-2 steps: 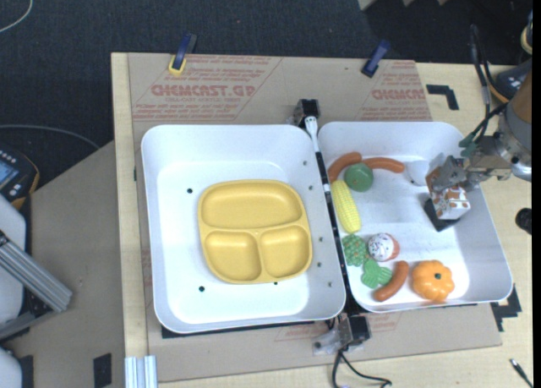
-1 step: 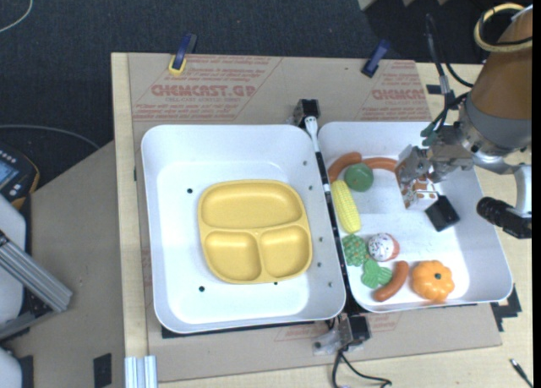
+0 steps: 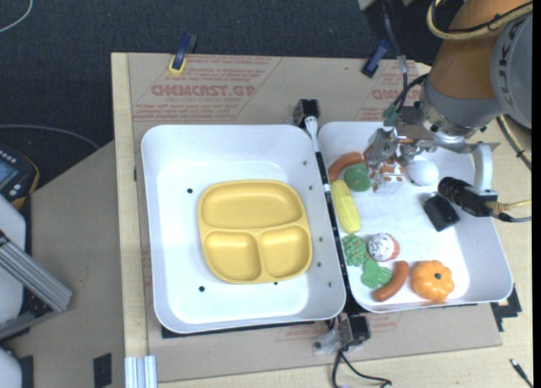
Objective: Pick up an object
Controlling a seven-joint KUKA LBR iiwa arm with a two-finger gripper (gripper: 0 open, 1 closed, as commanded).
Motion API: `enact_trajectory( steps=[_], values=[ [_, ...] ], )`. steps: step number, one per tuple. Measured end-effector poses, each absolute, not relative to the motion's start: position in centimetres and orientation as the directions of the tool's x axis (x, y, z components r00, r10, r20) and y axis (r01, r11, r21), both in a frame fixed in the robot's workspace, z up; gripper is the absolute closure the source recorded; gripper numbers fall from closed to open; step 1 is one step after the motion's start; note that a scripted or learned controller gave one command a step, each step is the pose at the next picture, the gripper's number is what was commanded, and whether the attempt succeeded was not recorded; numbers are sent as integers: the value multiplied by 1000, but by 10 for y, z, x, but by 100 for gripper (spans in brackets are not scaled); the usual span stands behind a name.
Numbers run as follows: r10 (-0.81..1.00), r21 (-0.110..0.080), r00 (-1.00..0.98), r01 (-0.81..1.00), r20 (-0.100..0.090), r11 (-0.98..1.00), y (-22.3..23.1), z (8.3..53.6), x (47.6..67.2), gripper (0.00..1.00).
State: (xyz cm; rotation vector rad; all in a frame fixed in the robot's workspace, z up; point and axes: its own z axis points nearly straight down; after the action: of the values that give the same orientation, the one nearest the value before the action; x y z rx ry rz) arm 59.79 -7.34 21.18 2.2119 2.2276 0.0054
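Two sausages [image 3: 390, 281], one corn cob [image 3: 345, 206], perhaps two green pieces [image 3: 357, 177] share the right bin [image 3: 473, 251].

Hidden and cropped regions, camera view.
We cannot resolve the claw's [image 3: 387, 161] tips against clutter; the arm [image 3: 486, 48] is cropped at right, and the claw partly covers a white egg [image 3: 422, 172].

1 fixed overhead camera, slanted down on 2 white bins [image 3: 161, 234], arm [image 3: 473, 57] from right.

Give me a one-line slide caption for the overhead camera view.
KUKA arm's gripper hovers over toy food in the right bin; a yellow divided tray sits in the left bin.
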Motion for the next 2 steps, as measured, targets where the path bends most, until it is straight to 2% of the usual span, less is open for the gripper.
enact_trajectory(
  steps=[1, 2],
  values=[
    [1000, 4, -5, 1000, 0, 5, -35, 217, 622, 100],
    [1000, 3, -2, 1000, -1, 2, -21, 215, 631, 100]
  ],
)
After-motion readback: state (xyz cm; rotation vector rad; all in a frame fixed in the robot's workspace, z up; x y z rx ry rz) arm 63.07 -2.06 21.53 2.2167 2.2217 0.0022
